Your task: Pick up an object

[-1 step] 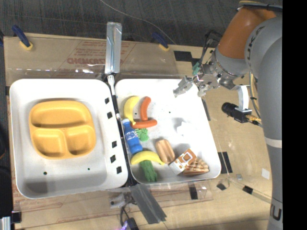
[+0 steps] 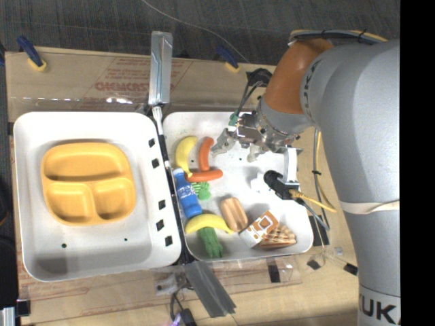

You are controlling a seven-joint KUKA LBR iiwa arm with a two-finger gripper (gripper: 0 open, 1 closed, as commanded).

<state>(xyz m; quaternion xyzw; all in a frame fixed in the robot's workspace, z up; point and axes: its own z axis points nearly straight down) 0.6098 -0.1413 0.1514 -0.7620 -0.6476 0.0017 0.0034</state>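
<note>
1. arm (image 2: 353, 114) comes in from the right of the frame, wrist over the upper part of the right bin (image 2: 291, 209)
2. gripper (image 2: 238, 147) sits above the upper middle of that bin; fingers spread apart, nothing between them
3. candidates to pick are all in the right bin, mostly along its left side and lower edge
4. upper banana (image 2: 185, 152) at the bin's upper left, against the left wall
5. upright sausage (image 2: 204, 153) just right of the upper banana, close to the left finger; can't tell if they touch
6. flat sausage (image 2: 206, 176) lies crosswise just below the upright one, about touching its lower end
7. blue bottle (image 2: 182, 193) lies lengthwise along the left wall, below the upper banana
8. green piece (image 2: 203, 190) just right of the bottle, under the flat sausage
9. lower banana (image 2: 206, 223) curves across the lower left of the bin; green vegetable (image 2: 211, 243) right below it, at the bottom edge
10. bread roll (image 2: 233, 213) lower middle, tilted, its lower end near the lower banana's right tip
11. orange-and-white box (image 2: 258, 228) just right of the roll, and a waffle (image 2: 280, 237) against it in the lower right corner
12. centre and right of the right bin's floor are bare white under the gripper
13. left bin (image 2: 88, 250) holds a yellow tray (image 2: 87, 182) with three compartments, upper middle of that bin, well apart from the gripper
14. both bins sit side by side on the bench (image 2: 81, 73)
</note>
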